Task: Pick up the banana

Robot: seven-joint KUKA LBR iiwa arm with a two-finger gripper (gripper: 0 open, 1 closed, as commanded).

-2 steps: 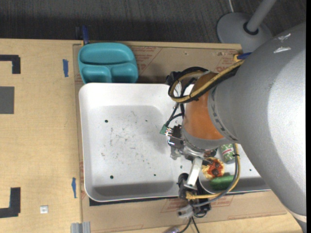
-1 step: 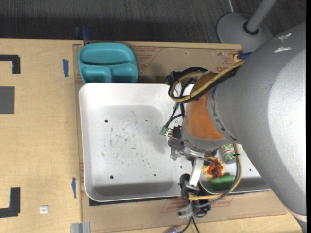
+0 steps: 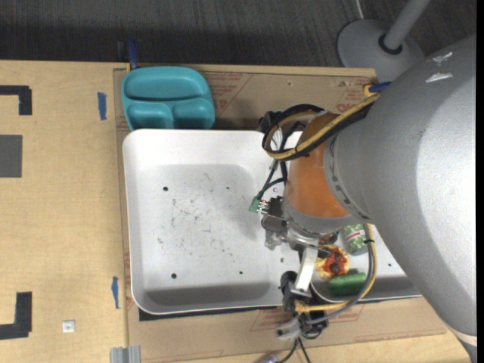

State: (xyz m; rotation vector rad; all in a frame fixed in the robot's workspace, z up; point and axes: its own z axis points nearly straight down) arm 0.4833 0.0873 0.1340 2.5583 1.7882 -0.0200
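My grey arm (image 3: pixel 393 172), with its orange band (image 3: pixel 311 184), reaches in from the right and covers nearly all of the right bin (image 3: pixel 391 268). The wrist (image 3: pixel 291 231) hangs over that bin's left part, next to the wall it shares with the left bin. The arm's bulk hides the gripper below the wrist. Just right of the wrist a few small things peek out: a red and orange item (image 3: pixel 334 261), a green item (image 3: pixel 345 283) and a green and white item (image 3: pixel 354 237). What lies under the arm is hidden.
The left bin (image 3: pixel 151 157) is a shallow white tray with scuff marks on its floor. A teal divided tray (image 3: pixel 168 97) stands behind it. Yellow and black cables (image 3: pixel 291 131) loop off the wrist. The wooden bench (image 3: pixel 60 203) stretches to the left.
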